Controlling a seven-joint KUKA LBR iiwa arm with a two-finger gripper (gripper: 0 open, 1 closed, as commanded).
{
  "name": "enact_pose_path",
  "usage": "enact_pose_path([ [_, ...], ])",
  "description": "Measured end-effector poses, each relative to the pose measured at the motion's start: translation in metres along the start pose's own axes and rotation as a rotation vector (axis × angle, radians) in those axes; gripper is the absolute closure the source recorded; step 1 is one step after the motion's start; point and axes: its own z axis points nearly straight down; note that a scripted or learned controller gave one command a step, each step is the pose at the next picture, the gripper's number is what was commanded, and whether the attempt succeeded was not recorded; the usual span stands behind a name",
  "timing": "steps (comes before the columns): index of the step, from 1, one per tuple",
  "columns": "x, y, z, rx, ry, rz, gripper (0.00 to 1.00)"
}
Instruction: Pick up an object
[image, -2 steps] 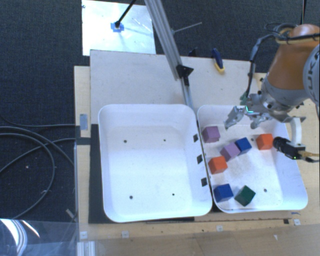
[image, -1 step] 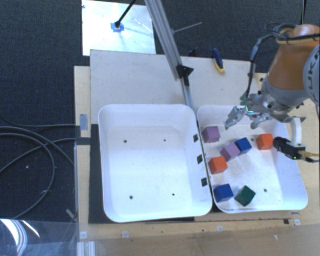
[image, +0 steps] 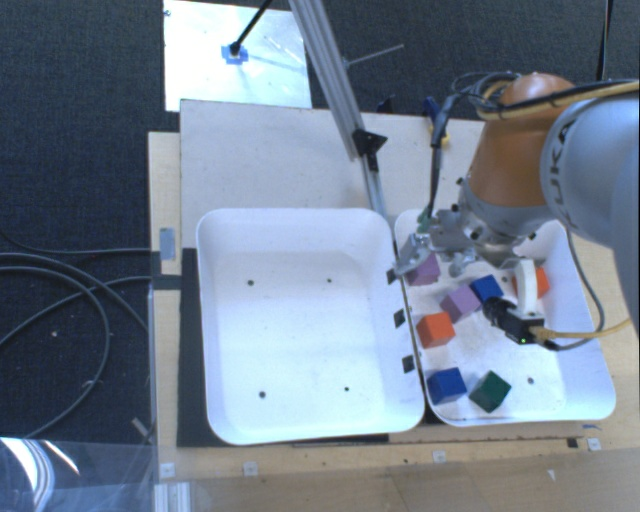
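The right bin (image: 590, 390) holds several small blocks. A purple block (image: 426, 270) lies at the bin's far left, directly under my gripper (image: 433, 260), which hangs low over it from the grey and orange arm. Just right of it lie a second purple block (image: 461, 301) and a blue block (image: 487, 288). An orange block (image: 435, 329) sits nearer the front. Another blue block (image: 446, 384) and a green block (image: 490, 391) rest by the front edge. An orange block (image: 541, 281) is partly hidden behind a white part of the arm.
The left bin (image: 215, 300) stands beside the right one, their rims touching near the gripper. A slanted metal pole (image: 340, 90) rises behind the bins. A black and yellow cable (image: 520, 330) trails from the arm over the right bin. Loose cables lie at far left.
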Motion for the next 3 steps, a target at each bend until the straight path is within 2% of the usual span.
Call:
enact_pose_path([
  [1, -0.005, 0.002, -0.013, -0.006, -0.003, 0.005, 1.00],
  [2, -0.015, -0.053, 0.025, 0.003, -0.003, 0.012, 1.00],
  [3, -0.030, -0.096, -0.071, -0.012, -0.004, 0.011, 1.00],
])
